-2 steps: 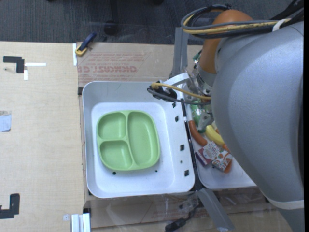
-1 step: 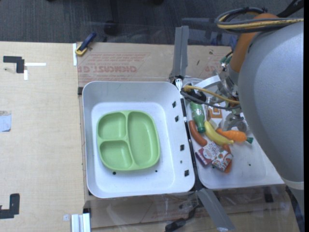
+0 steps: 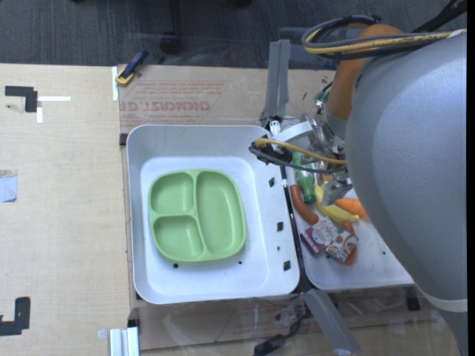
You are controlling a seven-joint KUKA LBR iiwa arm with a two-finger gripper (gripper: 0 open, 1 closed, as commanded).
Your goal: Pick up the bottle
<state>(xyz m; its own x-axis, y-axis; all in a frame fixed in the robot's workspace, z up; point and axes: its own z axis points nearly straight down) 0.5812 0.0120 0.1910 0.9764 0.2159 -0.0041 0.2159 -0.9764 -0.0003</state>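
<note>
A small green bottle (image 3: 306,182) lies in the right bin (image 3: 371,273), near its far left corner, partly covered by the arm's cables. My gripper (image 3: 320,153) hangs just above and behind it, low over the bin's far end, wrapped in yellow and black cables. The wrist and the big grey arm body hide most of the gripper and much of the right bin. Whether the gripper touches the bottle cannot be made out.
Around the bottle lie a red sausage (image 3: 303,203), a yellow banana (image 3: 338,212), an orange carrot (image 3: 350,205) and a red-and-white packet (image 3: 332,240). The left bin (image 3: 141,199) holds a green divided plate (image 3: 197,215). A dark rail separates the two bins.
</note>
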